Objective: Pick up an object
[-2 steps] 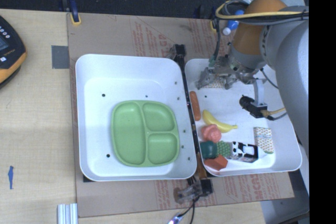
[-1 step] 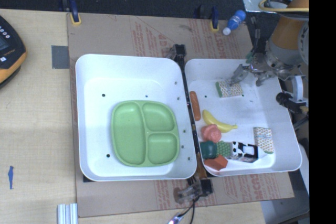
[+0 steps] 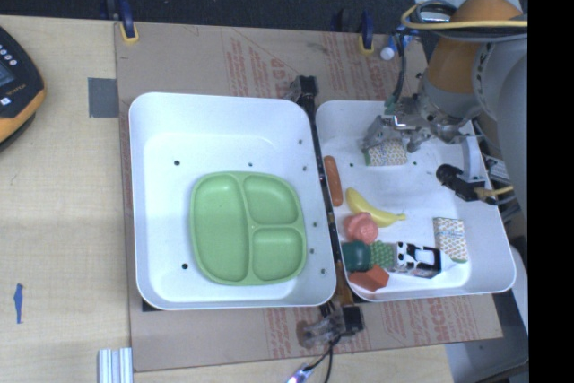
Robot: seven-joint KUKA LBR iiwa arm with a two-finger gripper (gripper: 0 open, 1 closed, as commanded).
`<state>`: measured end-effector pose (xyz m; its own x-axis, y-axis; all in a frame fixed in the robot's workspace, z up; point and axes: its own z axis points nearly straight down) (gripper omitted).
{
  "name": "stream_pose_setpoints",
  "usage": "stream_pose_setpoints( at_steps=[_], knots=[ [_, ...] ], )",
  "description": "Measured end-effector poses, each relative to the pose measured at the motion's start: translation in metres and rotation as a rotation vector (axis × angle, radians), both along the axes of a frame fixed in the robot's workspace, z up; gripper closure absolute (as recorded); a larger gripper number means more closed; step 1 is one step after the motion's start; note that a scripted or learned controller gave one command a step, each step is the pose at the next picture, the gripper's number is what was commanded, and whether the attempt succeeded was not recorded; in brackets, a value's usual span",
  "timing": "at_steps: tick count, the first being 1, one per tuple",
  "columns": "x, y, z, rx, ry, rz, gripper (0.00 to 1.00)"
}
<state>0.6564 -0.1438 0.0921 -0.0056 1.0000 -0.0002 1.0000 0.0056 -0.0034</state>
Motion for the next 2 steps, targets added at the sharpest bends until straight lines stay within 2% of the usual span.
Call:
stream_pose_setpoints(
  at_steps=[1,2],
  knots=[
    [0.000,-0.001,0.011,-0.001,0.002,0.004,1.00],
    [-0.060,0.080,0.101,0.000,-0.002,0.001,1.00]
  ],
)
